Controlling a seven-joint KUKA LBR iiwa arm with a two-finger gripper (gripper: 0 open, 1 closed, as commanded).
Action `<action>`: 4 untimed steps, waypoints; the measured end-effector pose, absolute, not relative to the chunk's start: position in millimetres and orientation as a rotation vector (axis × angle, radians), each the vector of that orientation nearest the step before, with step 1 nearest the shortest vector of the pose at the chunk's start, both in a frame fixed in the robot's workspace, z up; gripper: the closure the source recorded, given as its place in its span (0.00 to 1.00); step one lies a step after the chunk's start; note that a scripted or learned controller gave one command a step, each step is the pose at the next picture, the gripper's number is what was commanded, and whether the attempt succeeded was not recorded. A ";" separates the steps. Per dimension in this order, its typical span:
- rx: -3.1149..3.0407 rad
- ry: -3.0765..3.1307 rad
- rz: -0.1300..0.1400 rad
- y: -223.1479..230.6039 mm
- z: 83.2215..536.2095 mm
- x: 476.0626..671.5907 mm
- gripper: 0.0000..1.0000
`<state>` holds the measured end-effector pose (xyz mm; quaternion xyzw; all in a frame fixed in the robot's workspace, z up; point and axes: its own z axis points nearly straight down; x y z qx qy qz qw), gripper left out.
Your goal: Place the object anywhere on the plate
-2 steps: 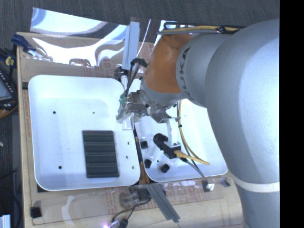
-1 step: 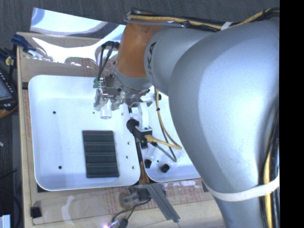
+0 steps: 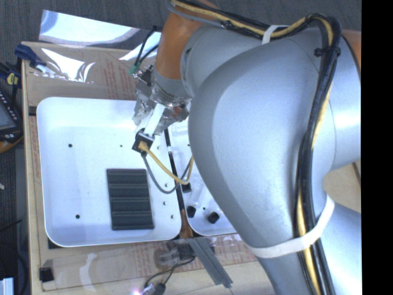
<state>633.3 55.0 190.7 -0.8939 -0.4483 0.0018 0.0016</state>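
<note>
Overhead slanted view of the bench, read from left to right. Far to the left of the gripper [image 3: 146, 112] and above it in the frame, a shiny foil sheet [image 3: 77, 26] lies at the bench's edge, with crumpled clear film [image 3: 61, 65] just below it on the brown printed board [image 3: 104, 82].

The left bin [image 3: 42, 165], white and shallow, spreads to the left of and below the gripper. Flat on its floor, below the gripper and slightly to its left, lies the ribbed dark plate [image 3: 130, 198]. It is rectangular with its long side running up the frame, and nothing rests on it. The plate is well apart from the gripper.

The gripper hangs over the upper right corner of the left bin, near the seam between the two bins. It points down and leftward from the orange band [image 3: 175, 39] above the wrist. Whether it is open or closed, and whether it has hold of anything, cannot be told at this angle.

To the right of the gripper and below it, a strip of the right bin [image 3: 202, 227] shows beside the arm [image 3: 270, 134]. Two small black pieces [image 3: 191, 212] sit there close together, near the bin's lower left corner. The grey arm covers the remainder of that bin.
</note>
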 end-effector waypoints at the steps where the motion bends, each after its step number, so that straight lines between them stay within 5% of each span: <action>1: -2.832 -1.353 0.007 108.0 167.4 655.2 1.00; 2: -2.318 -2.115 0.008 48.0 191.2 624.1 1.00; 3: -2.528 -1.856 0.012 103.6 134.6 619.0 1.00; 4: -2.795 -1.427 0.007 117.0 90.9 655.5 1.00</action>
